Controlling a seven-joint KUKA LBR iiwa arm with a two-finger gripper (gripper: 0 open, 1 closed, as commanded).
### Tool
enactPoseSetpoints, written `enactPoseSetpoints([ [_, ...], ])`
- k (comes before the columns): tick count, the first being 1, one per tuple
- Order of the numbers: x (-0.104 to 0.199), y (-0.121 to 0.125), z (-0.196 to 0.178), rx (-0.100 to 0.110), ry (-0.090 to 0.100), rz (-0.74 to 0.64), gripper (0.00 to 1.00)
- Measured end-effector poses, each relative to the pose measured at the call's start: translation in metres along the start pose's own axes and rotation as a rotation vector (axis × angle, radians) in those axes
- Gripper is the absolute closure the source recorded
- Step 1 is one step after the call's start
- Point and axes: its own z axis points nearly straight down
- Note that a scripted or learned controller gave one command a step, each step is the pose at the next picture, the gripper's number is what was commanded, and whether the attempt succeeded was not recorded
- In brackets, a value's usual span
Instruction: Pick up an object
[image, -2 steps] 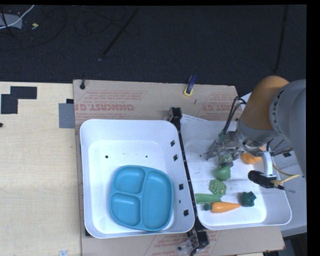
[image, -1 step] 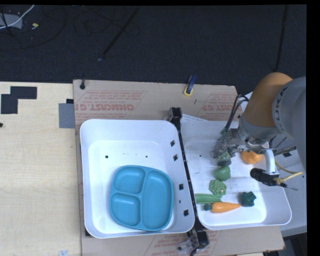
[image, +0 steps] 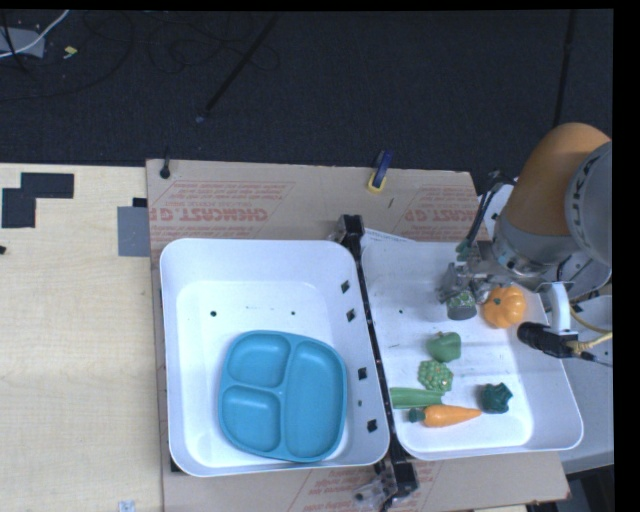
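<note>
Carrot (image: 450, 415), smooth tapered orange piece, lies at the right bin's (image: 560, 440) near edge, beside a green stick (image: 413, 397) and a dark green lump (image: 494, 397). Knobbly broccoli (image: 435, 375) and a green pepper (image: 445, 346) sit behind. Farther back, the end effector (image: 461, 299) hangs over the bin beside a glossy orange pepper (image: 503, 307); finger state cannot be told. The left bin (image: 200, 260) holds a blue sectioned tray (image: 283, 395).

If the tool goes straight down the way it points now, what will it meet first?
Probably the floor of the right bin. The tool hangs low over a bare spot, beside the orange fruit and above the green pepper. Depth is unclear, so it might graze the fruit.
</note>
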Motion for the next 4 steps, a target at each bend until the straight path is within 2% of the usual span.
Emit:
enactPoseSetpoints([
  [1,0.004,0.001,-0.063,-0.003,-0.001,-0.007,1.0],
  [2,0.003,0.001,-0.086,0.0,0.0,-0.007,1.0],
  [3,0.055,-0.015,-0.092,0.005,0.003,-0.01,1.0],
  [4,0.112,-0.016,-0.097,0.005,0.003,-0.012,1.0],
])
